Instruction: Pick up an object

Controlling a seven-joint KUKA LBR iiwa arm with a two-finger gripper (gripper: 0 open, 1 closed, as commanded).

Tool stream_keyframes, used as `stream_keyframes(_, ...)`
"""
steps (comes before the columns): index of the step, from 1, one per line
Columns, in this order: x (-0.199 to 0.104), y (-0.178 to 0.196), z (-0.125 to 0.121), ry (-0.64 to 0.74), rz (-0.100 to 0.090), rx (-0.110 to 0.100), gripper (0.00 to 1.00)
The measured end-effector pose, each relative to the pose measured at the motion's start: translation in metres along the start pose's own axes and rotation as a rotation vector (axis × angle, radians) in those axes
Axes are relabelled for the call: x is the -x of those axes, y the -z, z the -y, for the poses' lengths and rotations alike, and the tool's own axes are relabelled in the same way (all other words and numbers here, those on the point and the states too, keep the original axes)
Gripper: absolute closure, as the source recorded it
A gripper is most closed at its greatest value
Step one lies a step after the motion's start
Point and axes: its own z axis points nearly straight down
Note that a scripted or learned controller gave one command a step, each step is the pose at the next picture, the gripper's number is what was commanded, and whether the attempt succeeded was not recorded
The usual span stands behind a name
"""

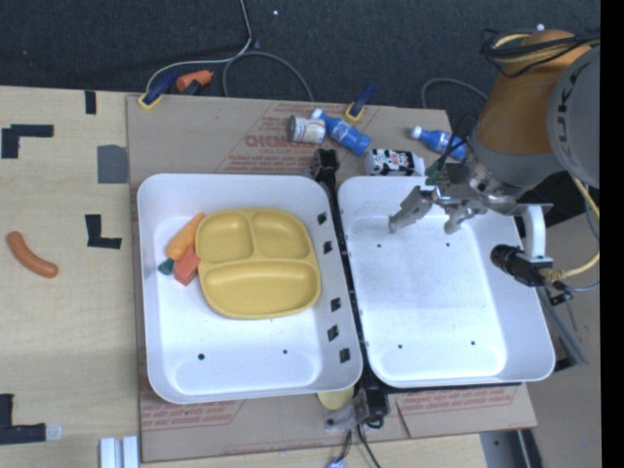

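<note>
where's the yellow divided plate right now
The yellow divided plate lies in the left bin, toward its upper middle, with a toy carrot touching its left edge.

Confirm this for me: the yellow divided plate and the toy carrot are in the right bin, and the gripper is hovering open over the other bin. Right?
Not quite. The camera view shows the yellow divided plate and the toy carrot in the left bin, not the right one. The gripper is open over the right bin, with nothing between its fingers.
</note>
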Motion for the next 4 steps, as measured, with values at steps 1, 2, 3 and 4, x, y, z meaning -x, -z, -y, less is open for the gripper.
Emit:
stream_keyframes(1, 0.023, -0.141, 0.026, -0.003, 0.001, -0.007, 0.0)
stream_keyframes(2, 0.006, -0.139, -0.033, 0.002, 0.002, 0.005, 0.0)
stream_keyframes(3, -0.002, -0.139, -0.046, 0.0, 0.003, 0.004, 0.0)
stream_keyframes(4, 0.009, -0.14, -0.086, 0.001, 0.001, 0.005, 0.0)
